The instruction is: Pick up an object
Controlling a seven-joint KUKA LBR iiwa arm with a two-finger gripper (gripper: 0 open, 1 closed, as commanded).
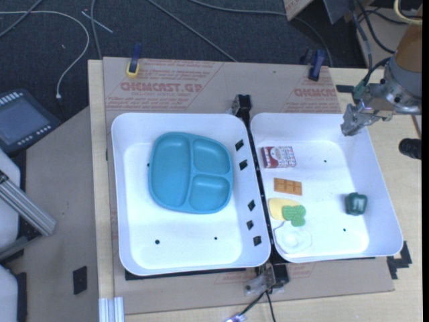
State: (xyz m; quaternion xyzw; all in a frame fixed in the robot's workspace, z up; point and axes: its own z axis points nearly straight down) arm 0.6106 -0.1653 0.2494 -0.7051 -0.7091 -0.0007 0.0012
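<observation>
Above the right bin's (375,180) far right corner hangs the gripper (351,124); how wide it stands I cannot tell, and nothing shows in its hold. Below it lies a green pepper (356,204); leftward rest a red-white carton (277,156) and a waffle (287,186).

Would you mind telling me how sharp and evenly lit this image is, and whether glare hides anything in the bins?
Camera view: lighting is soft and even, shadows faint. The small white item nearly vanishes against the glossy right white bin; the blue divided plastic tray reads clearly. The gripper at the upper right looks slightly blurred.
</observation>
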